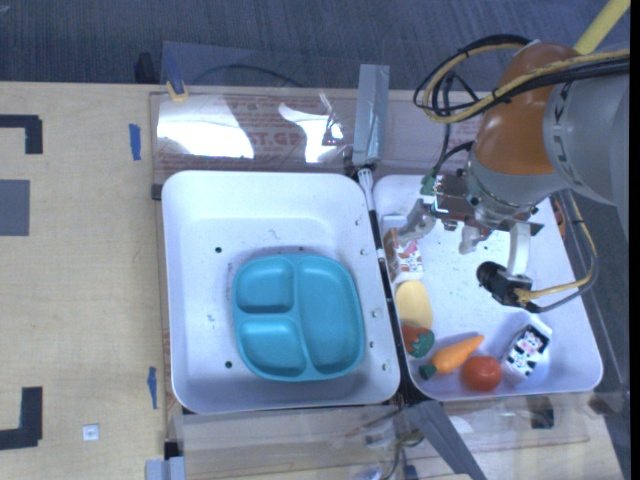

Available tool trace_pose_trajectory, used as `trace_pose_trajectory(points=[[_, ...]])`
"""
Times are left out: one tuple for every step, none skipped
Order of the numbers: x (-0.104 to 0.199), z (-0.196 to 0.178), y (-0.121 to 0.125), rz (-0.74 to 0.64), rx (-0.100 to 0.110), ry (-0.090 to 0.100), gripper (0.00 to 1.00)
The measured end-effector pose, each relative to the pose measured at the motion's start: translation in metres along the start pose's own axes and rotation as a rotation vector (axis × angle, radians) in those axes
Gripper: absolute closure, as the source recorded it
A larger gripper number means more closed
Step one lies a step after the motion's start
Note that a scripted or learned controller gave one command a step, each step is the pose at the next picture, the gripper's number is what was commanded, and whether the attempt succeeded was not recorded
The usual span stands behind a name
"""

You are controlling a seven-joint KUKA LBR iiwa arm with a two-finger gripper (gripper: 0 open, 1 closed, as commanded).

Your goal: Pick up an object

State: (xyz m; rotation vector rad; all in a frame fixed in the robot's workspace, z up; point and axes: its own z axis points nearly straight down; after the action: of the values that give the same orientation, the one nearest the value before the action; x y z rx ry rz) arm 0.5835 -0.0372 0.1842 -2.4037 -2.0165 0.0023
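gripper (pixel 467 230) over right bin (pixel 570 268); can't tell its grip state | risk: I clip the bin wall, or toys (pixel 470 353) crowd, pinch slips

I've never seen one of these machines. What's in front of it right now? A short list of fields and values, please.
left bin: holds a blue divided tray
right bin: holds toy food
toy food: carrot, tomato, yellow piece
other item: small black-and-white box
arm: reaches in from the right, over the right bin
tool: above the bin's upper part, holding nothing visible
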Motion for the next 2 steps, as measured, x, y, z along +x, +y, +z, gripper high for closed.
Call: trace_pose_trajectory(points=[[0.0312, 0.0005, -0.0372, 0.168, 0.002, 0.000, 0.00], [0.0307, -0.0091, -0.0366, 0.170, 0.001, 0.000, 1.00]])
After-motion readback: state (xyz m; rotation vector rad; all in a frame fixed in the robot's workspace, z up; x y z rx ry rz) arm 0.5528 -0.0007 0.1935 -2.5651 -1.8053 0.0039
